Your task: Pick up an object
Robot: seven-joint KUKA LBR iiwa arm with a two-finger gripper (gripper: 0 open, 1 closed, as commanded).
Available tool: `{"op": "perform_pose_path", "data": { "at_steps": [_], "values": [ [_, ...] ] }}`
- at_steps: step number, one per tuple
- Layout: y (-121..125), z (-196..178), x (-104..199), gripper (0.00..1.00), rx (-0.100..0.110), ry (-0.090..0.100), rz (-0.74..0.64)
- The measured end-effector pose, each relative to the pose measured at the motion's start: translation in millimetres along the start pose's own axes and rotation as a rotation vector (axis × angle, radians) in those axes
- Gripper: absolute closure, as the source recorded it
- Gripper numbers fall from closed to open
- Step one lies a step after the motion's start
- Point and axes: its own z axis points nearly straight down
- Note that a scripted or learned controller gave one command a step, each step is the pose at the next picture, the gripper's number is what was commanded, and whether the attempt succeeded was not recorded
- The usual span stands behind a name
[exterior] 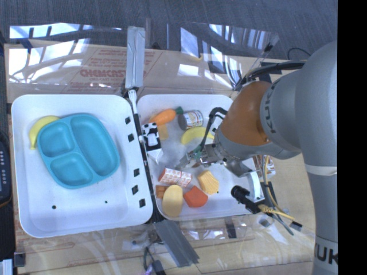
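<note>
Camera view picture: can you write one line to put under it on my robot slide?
Grey robot arm lowers its gripper into the right bin of toy food, beside a blue tray.

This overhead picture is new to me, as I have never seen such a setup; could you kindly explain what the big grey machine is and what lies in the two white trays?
The big grey shape with the orange band is a robot arm, reaching in from the right. The one camera sits above the bench and looks down at a slant. At the arm's end is a small two-finger gripper, low over the right bin.

That bin holds toy food: a carrot, a small can, a yellow banana, a striped box, a cheese wedge, an orange-red piece and a pale yellow piece.

The left bin holds a blue divided plate with another yellow piece tucked beside it.

I cannot tell whether the gripper holds anything.
</note>
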Motion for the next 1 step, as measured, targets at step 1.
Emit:
{"op": "perform_pose_path", "data": {
  "at_steps": [1],
  "values": [
    [28.4, 5.9, -14.0, 0.0, 0.014, 0.003, 0.108]
  ]
}}
